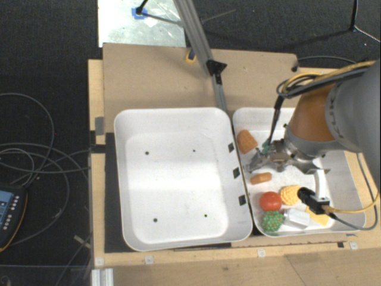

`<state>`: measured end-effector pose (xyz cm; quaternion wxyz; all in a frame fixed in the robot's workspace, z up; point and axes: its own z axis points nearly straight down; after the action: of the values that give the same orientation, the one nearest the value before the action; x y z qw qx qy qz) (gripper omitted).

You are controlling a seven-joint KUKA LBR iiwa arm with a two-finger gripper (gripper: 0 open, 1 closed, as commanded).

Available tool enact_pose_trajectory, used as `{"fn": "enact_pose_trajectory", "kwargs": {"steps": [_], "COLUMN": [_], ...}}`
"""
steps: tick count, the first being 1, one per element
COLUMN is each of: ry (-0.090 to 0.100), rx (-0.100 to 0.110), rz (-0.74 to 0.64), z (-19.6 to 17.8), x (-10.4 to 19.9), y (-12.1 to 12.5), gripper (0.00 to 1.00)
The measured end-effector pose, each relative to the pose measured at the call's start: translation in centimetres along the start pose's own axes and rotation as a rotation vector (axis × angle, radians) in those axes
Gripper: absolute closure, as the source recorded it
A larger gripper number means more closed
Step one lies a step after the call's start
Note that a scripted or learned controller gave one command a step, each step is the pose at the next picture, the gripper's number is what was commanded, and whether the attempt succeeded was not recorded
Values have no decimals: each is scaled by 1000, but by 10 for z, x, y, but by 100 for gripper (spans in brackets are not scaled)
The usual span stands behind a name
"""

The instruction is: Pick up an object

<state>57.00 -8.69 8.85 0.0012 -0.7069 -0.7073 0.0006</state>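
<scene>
The gripper (259, 158) is hanging low beside the orange piece (261, 177), seemingly lining up a grasp.

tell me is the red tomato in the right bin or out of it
In. The red tomato lies on the floor of the right bin, beside the green ball, inside the rim.

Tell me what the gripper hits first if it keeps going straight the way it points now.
Probably the small orange piece lying just below the gripper in the right bin. The gripper seems to point down and left into the bin; if it passes beside that piece, it meets the bin floor. Depth is unclear from one slanted view.
</scene>
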Motion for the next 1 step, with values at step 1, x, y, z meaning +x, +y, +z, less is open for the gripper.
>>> {"fn": "enact_pose_trajectory", "kwargs": {"steps": [1], "ry": [0], "rx": [-5], "rz": [0], "z": [-13], "x": [0], "y": [2], "gripper": [100]}}
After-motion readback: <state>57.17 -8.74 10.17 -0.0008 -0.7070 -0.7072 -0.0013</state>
